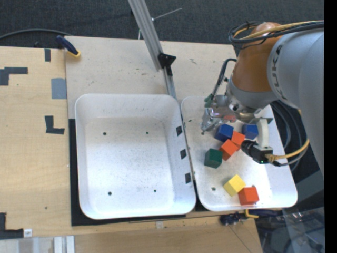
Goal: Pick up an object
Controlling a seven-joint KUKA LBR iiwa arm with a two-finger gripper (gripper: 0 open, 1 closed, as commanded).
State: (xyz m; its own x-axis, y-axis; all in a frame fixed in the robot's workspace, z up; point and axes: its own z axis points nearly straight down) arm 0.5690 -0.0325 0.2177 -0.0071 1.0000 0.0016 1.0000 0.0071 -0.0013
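Note:
The right bin [279,191] holds several small blocks. A blue block [225,131] lies next to an orange one [232,144], with a second blue block [251,130] just to their right. A green cube [213,158] sits lower left of them. A yellow block [235,184] and a red-orange block [248,195] lie near the bin's front. My gripper [210,121] hangs low over the bin's upper left part, just left of the first blue block. Nothing shows between its fingers.
The left bin [84,109] stands beside the right one, sharing a raised middle rim. A slanted metal pole [150,33] crosses above the bins' far edge. The arm's bulk and cables fill the right side.

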